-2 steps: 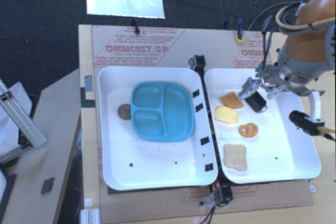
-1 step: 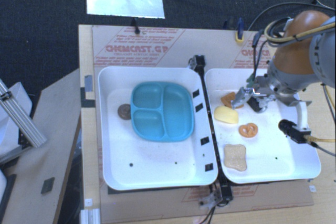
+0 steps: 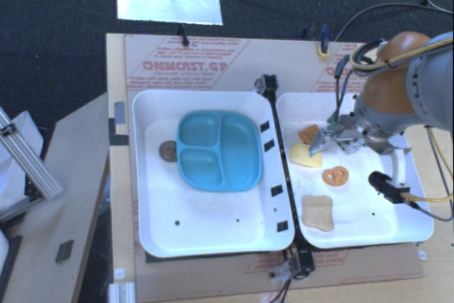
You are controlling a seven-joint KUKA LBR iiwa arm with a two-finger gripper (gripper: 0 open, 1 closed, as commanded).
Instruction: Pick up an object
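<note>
The gripper (image 3: 319,143) hangs over a pale yellow wedge (image 3: 305,156) in the right bin (image 3: 411,223); open or closed, I cannot tell; a cardboard-covered tabletop (image 3: 213,64) sits on dark carpet (image 3: 57,10).

Right bin crowded at its far left — open floor near and right

We see the yellow piece (image 3: 305,156), orange piece (image 3: 309,133) and pretzel (image 3: 335,176) clustered under the gripper (image 3: 320,142); the toast (image 3: 318,212) sits near — the divided plate (image 3: 217,150) fills the left bin's (image 3: 152,223) middle.

A robot test lab.
Robot arm (image 3: 408,85) over taped white bins (image 3: 152,223), loose cables (image 3: 425,206), bench (image 3: 206,60) on dark carpet (image 3: 57,10).
</note>
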